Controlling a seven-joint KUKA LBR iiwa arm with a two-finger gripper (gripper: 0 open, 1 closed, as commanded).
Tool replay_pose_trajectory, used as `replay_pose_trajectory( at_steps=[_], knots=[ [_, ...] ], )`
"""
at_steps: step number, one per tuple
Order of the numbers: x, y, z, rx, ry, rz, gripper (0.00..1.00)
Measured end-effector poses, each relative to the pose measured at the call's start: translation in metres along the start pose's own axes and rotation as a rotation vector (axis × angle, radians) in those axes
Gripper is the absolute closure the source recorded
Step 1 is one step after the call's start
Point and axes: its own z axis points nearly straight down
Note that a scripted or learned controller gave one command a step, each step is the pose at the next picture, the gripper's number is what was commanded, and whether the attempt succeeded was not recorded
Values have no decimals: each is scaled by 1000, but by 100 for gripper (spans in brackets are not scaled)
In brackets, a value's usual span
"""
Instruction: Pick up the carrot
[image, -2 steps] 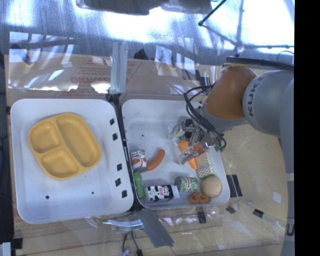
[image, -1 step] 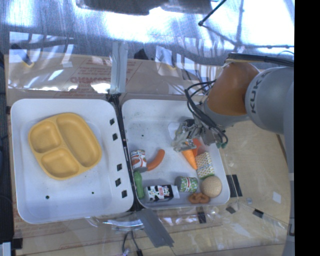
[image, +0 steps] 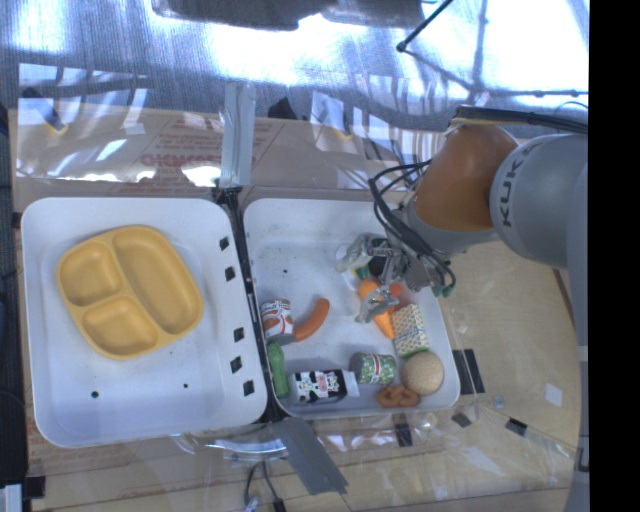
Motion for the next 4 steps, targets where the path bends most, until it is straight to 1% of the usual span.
replay_pose_trajectory(
  at_steps=[1,2,3,4],
  knots=[
    [24,0,12,-3,5,-158,0],
    [21,2,1,-2,2,-166,100],
    [-59,53,-76,-2,0,250,100],
    [-57,52,-74,-2,4,252,0]
  ],
)
